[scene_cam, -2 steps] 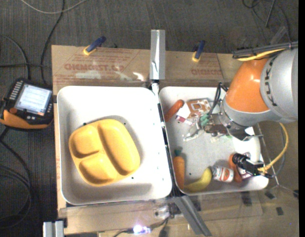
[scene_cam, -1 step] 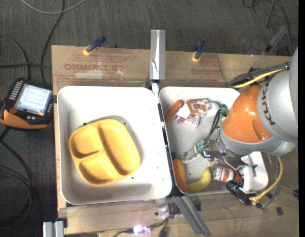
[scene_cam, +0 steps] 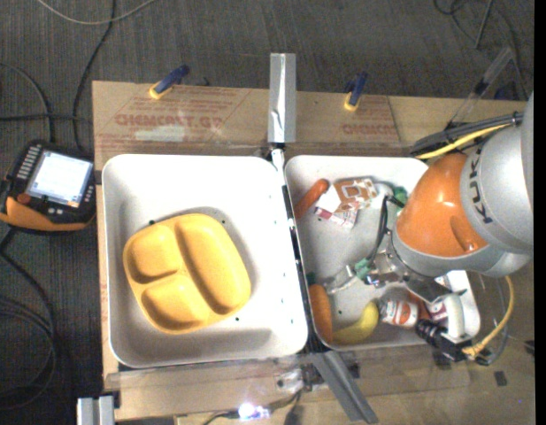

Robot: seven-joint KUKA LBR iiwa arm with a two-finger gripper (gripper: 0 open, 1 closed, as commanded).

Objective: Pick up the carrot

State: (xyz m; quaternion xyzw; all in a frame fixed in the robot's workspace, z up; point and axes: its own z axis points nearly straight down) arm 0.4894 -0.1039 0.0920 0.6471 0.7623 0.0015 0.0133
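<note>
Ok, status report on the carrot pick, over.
Gripper low in right bin, grip unclear. Carrot at bin's near-left corner, not held. Lemon touching it.

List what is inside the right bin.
The right bin holds an orange carrot in its near-left corner, a yellow lemon beside it, a sausage, a small carton and a bottle. The arm covers the rest.

Orange carrot [scene_cam: 320, 311], yellow lemon [scene_cam: 358, 323], yellow tray [scene_cam: 186, 271], white bins [scene_cam: 113, 264].

Grey arm [scene_cam: 498, 197] with orange band, reaching in from the right, wrist angled down-left.
</note>
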